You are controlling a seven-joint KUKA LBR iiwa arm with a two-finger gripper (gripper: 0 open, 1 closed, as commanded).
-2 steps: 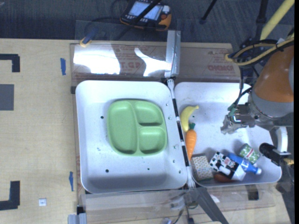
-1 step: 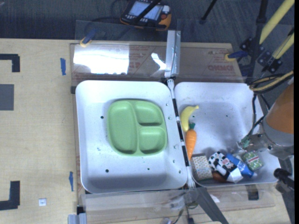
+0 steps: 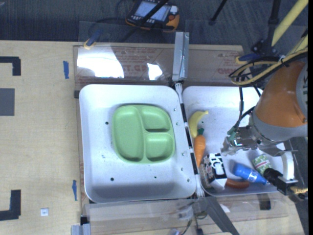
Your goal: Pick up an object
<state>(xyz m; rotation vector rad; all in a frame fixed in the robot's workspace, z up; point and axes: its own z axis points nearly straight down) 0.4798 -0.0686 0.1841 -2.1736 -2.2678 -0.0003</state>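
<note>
From my feed the gripper [image 3: 234, 142] hangs over the right bin [image 3: 220, 102]; can't tell its state. Curved yellow banana [image 3: 196, 121] and tapered carrot [image 3: 199, 148] lie along the left wall, blue tube [image 3: 248, 174] near the front. Glossy green divided plate [image 3: 143, 133] in the left bin [image 3: 93, 131].

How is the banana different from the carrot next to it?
The banana is yellow; the carrot is orange. The banana curves, while the carrot looks straighter and tapers toward its lower end. The banana lies higher in the picture, with the carrot just below it. Both lie along the left wall of the right bin, beside each other.
</note>
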